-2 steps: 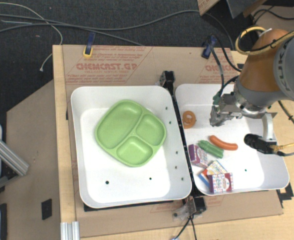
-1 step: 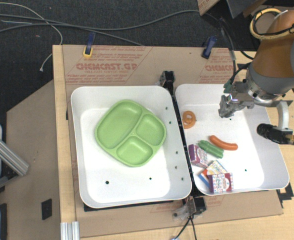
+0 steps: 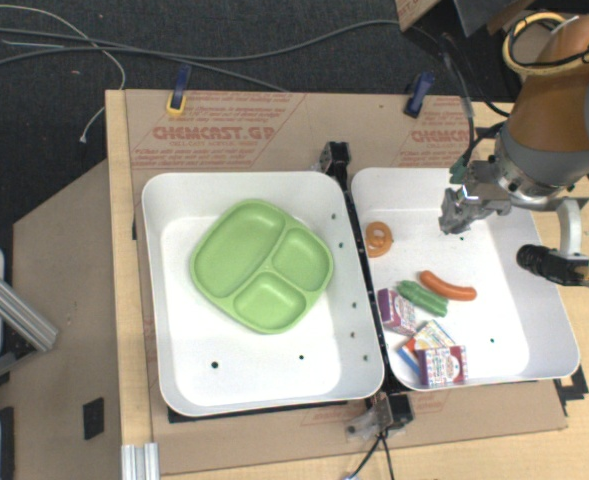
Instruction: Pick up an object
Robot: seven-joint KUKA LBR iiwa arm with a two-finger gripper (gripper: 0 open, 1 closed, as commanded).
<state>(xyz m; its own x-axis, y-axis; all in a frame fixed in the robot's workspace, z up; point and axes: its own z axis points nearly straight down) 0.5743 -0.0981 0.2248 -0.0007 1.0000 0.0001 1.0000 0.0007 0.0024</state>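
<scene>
Camera view from above: green divided plate point(image 3: 262, 265) hogs the left bin point(image 3: 174, 368), so the pickable bits, hot dog point(image 3: 447, 286) and small cartons point(image 3: 436, 360), crowd the right bin point(image 3: 534, 338). End effector point(image 3: 458, 215) hovers nearby; can't tell its grip.

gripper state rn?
Gripper: cannot tell open or shut from this view; over the right bin, nothing seen held.
</scene>
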